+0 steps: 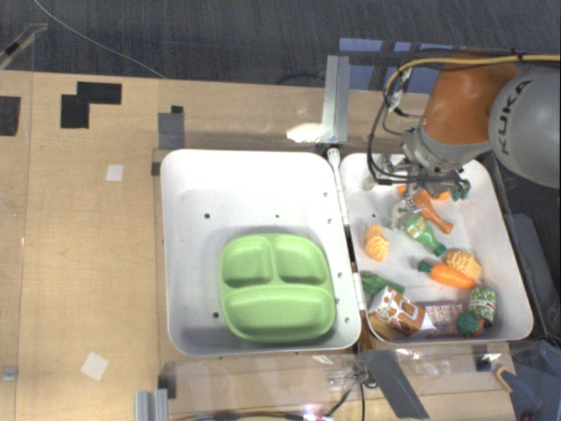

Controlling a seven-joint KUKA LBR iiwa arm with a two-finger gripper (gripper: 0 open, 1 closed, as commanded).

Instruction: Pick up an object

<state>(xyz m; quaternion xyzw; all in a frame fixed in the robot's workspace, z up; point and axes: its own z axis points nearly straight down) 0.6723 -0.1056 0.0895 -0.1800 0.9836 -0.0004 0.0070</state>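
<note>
An orange carrot (434,212) lies in the far part of the right bin (511,254), directly beneath the gripper (427,185), with a green-and-clear wrapped item (415,228) just beside it. Whether the fingers are apart or together cannot be told, as the wrist hides them from above. Nearer the camera in the same bin sit a yellow corn piece (377,244), a second carrot (450,275) touching a pineapple-like toy (462,260), a green leafy piece (377,283), a brown snack packet (399,312) and a round green-and-red toy (480,306). The left bin (193,191) holds a green divided tray (277,286) toward its near side. The grey arm (526,130), with its orange band (465,103), reaches in from the right above the pale wooden worktop (79,261).
</note>
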